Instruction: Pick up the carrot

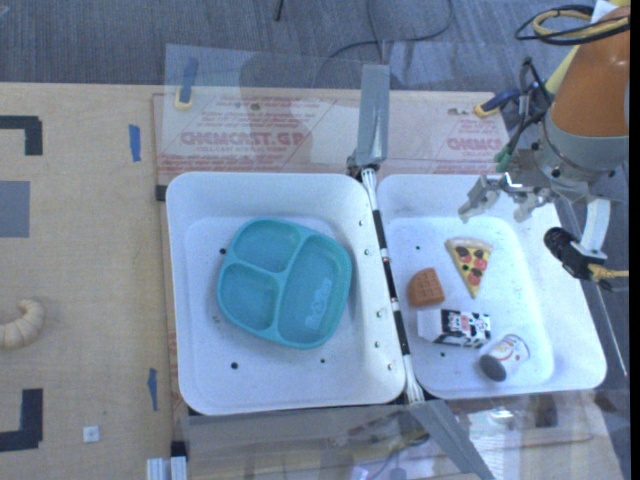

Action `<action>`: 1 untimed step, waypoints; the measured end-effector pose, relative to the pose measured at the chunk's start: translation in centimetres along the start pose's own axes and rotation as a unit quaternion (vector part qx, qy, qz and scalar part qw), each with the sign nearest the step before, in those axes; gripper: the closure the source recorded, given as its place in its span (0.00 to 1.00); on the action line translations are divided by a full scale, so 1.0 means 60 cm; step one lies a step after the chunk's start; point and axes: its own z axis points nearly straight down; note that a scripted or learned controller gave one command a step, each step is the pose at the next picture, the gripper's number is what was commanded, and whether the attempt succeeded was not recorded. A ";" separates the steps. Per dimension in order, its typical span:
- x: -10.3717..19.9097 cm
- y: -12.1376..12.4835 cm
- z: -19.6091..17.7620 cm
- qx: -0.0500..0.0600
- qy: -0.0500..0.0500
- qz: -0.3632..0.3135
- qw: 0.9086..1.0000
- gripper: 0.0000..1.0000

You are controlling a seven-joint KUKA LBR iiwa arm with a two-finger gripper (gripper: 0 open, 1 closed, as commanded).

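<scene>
Carrot: judged a light, rigid, smooth toy, akin to the pizza slice (469,262); best gripped across its thick middle. Pincer (497,201): fingers spread, empty, above the right bin's (545,303) far edge.

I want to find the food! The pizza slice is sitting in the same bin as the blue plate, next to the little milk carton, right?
Not quite. The camera view shows the pizza slice in the right bin, near the milk carton. The blue plate sits alone in the left bin.
</scene>
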 end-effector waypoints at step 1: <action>0.026 -0.075 0.192 -0.005 0.000 -0.057 0.998 0.00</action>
